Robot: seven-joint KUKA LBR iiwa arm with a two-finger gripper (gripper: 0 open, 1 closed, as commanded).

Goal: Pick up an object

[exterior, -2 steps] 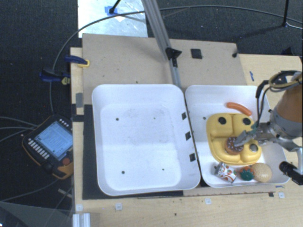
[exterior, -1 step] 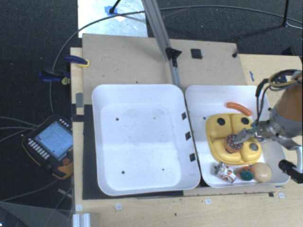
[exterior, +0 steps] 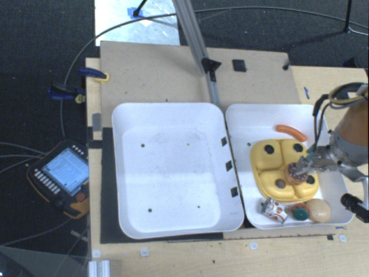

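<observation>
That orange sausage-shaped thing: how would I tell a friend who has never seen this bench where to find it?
Look in the right bin of the two white bins. Near its far wall, just beyond the big yellow tray, lies the orange sausage-shaped thing. It is the bin's one long, thin object; the other small things cluster along the near wall.

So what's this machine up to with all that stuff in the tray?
A robot arm reaches in from the right over the right-hand bin. Its gripper sits low over a yellow moulded toy; whether it has hold of anything can't be told. Around the toy lie an orange sausage-shaped piece, a beige ball, a small green thing and a small printed packet. The left-hand bin sits beside it.
</observation>
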